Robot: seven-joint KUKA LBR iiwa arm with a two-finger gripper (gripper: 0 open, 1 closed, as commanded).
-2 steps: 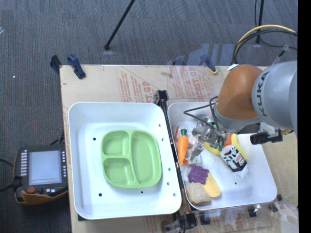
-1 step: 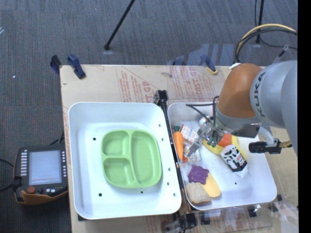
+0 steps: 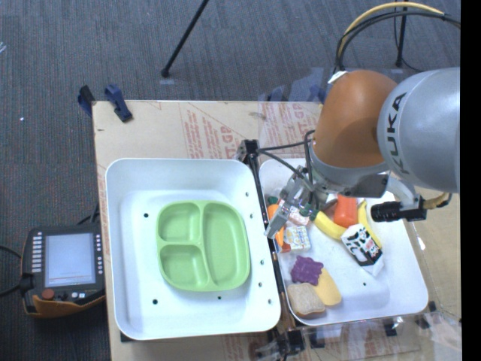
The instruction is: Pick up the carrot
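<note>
Dark grey carpet (image 3: 90, 36) is covering the floor all around a cardboard-topped tabletop (image 3: 188, 130) with red printing on it. Two blue clamps (image 3: 116, 102) are gripping the tabletop's far left corner. A handheld control pendant (image 3: 64, 268) with a pale screen is lying on the carpet at left. Thin black tripod legs (image 3: 188, 25) are standing on the carpet beyond the tabletop.

- Robotics lab: KUKA arm (image 3: 421, 126) above white bins (image 3: 120, 224) on a cardboard-topped bench (image 3: 188, 126).
- Teach pendant (image 3: 66, 265) and tripod legs (image 3: 192, 25) on grey carpet (image 3: 60, 36).
</note>
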